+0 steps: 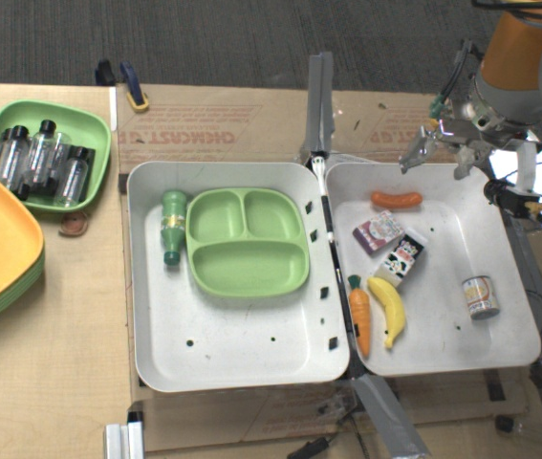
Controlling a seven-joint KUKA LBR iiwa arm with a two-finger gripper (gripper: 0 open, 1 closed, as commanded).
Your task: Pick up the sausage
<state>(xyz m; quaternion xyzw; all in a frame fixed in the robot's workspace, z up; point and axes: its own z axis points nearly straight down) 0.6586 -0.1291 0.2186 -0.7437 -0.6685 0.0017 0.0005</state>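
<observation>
Nearest the camera in the right bin (500, 352), a carrot (360, 316) and a banana (389, 308) were noted lying side by side near the front left, with a small tin can (480, 297) well apart toward the right wall. Behind these, two small printed packets (391, 243) were observed touching each other near the bin's middle. The left bin (213, 361) was seen to hold a green divided plate (248, 240) and a green bottle (173, 226) just beside it. The sausage (397, 199) was recorded lying flat, lengthwise across the view, near the back wall of the right bin, clear of the packets. Farthest back, the gripper (440, 157) was held above the bin's back rim, up and to the right of the sausage, fingers spread apart and nothing between them. For a sound grasp, it was judged that the gripper should be centred over the sausage's middle, the fingers set across its short axis, and lowered straight down; the nearby back wall was judged a collision risk.
</observation>
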